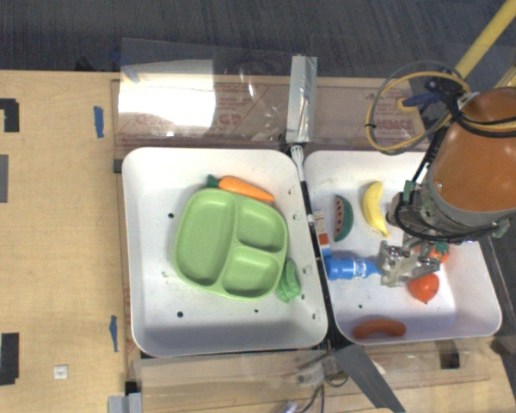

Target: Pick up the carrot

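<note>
Nearest the camera, along the bottom edge of the right bin (486, 317), a reddish-brown sausage-shaped piece (379, 326) lies flat against the front wall. Just behind it, toward the bin's right side, sits a red tomato-like piece (424, 288), and the gripper (402, 265) hangs right beside it, over the middle of this bin; its metal fingers point down toward the floor of the bin, but whether they are apart or together cannot be told from this slant, and nothing can be seen between them. A blue bottle (347, 268) lies on its side just left of the gripper, its cap toward the divider between the bins. Farther back in the same bin a watermelon slice (341, 217) rests near the divider, with a yellow banana (375, 206) beside it. The grey arm with its orange band (482, 157) comes in from the right above them. In the left bin (146, 256) a green divided plate (232, 243) lies tilted across the middle, with a small green leafy piece (289, 284) touching its near right corner. The carrot (245, 188) lies at the plate's far edge, touching it, orange body pointing right and green top to the left, well apart from the gripper.
</note>
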`<state>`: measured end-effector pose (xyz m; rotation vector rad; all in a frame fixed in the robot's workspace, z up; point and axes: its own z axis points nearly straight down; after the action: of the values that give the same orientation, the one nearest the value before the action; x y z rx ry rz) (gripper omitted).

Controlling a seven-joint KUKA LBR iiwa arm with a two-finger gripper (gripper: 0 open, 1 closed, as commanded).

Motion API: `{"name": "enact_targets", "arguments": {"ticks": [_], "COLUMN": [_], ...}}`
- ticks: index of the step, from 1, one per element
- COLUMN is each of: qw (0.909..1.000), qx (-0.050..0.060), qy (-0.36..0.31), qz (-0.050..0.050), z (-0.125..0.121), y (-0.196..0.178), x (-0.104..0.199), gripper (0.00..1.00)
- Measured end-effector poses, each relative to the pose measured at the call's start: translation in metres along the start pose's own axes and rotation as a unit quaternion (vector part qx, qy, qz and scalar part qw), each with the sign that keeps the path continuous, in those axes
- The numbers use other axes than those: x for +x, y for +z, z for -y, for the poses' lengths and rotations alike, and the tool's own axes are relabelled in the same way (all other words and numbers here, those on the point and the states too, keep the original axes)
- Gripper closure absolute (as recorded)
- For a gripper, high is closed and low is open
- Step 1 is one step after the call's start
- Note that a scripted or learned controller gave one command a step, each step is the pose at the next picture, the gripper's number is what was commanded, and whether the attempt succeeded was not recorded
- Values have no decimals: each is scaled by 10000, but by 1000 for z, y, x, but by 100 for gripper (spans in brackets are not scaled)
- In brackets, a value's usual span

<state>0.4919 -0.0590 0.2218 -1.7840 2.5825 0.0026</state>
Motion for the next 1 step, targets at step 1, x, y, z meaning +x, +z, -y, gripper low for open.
{"name": "enact_targets", "arguments": {"ticks": [1], "qw": [9985], "qx": [32], "qy": [-542], "qz": [-9], "z": [20], "y": [-59], "x": [79], "gripper": [100]}}
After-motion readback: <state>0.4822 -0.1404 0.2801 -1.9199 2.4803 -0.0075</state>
